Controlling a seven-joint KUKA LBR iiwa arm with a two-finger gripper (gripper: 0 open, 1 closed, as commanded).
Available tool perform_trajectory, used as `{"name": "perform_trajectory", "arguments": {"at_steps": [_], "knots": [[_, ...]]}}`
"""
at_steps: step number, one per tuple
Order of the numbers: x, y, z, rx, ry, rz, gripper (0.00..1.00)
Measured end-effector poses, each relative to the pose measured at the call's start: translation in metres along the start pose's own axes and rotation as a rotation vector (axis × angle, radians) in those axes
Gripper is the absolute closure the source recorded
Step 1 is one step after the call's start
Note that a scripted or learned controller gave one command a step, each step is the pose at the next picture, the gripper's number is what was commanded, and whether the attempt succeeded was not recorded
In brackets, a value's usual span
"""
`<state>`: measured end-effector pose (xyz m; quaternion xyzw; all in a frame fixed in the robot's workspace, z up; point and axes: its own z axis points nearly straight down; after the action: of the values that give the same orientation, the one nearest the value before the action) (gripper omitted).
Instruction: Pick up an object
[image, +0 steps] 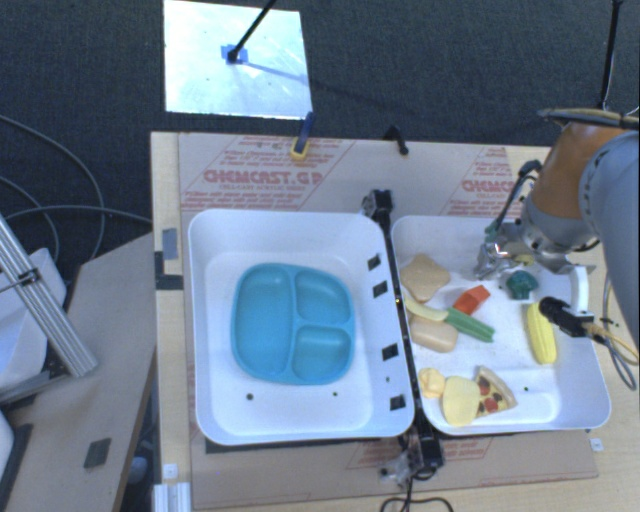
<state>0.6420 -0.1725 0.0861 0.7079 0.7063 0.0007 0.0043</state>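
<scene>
1. The likeliest pick, judging by nearness, is the small teal toy (520, 285). It lies in the right bin (575, 408), toward that bin's far right part, just right of the hand (488, 265).
2. The hand is low over the bin floor, between the teal toy and the toast slice (425, 276). Nothing is visibly held, and I cannot tell how far open it is.
3. Just in front of the hand lies an orange piece (471, 299), touching or nearly touching a green pod (470, 324). A corn cob (541, 333) lies near the right wall. A pizza slice (494, 391) and a yellow pear-shaped toy (460, 401) sit by the front wall.
4. Risks, as I judge them:
   - The teal toy is small and rounded, so an off-centre close could squirt it sideways.
   - The hand seems to be over bare floor, so closing here may catch nothing.
   - A sweep toward the orange piece could also drag the green pod.
5. The left bin (215, 235) holds a blue divided plate (293, 323), well apart from the hand. Both bins rest on the cardboard-covered desk (260, 175).
</scene>
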Motion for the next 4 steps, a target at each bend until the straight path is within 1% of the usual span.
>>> {"name": "perform_trajectory", "arguments": {"at_steps": [1, 2, 3, 4], "knots": [[0.005, -0.001, 0.001, 0.004, 0.004, -0.006, 0.00], [0.082, -0.037, 0.001, 0.007, 0.008, -0.011, 0.00], [0.135, -0.121, -0.105, 0.003, 0.009, -0.010, 0.00], [0.085, -0.145, 0.005, 0.010, 0.005, 0.002, 0.00]]}}
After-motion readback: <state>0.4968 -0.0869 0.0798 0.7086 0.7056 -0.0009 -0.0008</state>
